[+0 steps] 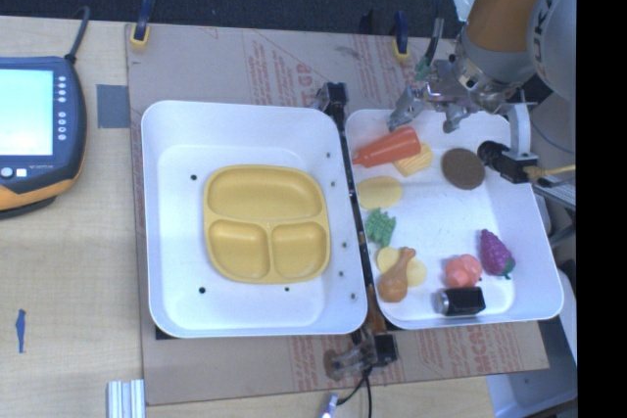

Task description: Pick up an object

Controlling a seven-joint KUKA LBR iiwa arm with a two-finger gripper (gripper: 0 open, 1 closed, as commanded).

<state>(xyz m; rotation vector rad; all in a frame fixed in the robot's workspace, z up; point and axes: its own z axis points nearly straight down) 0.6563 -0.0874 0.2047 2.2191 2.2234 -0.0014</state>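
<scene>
The right bin (534, 210) holds several toy foods. An orange carrot (387, 148) lies at its far left corner beside a yellow corn piece (417, 161). A brown disc (462, 168) sits further right. My gripper (427, 116) hovers over the bin's far edge, just above the carrot and corn. Its fingers (401, 116) are spread open with nothing between them. Nearer the front lie a pale yellow lump (380, 192), green broccoli (380, 227), a drumstick (397, 274), a red-orange tomato (462, 268), a purple fruit (496, 253) and a black can (460, 301).
The left bin (167, 210) holds a yellow divided plate (266, 221). A teach pendant (34, 127) lies on the bench at far left. Clamps (336, 97) join the bins at the middle. The arm's grey and orange body (514, 5) rises over the right bin's far corner.
</scene>
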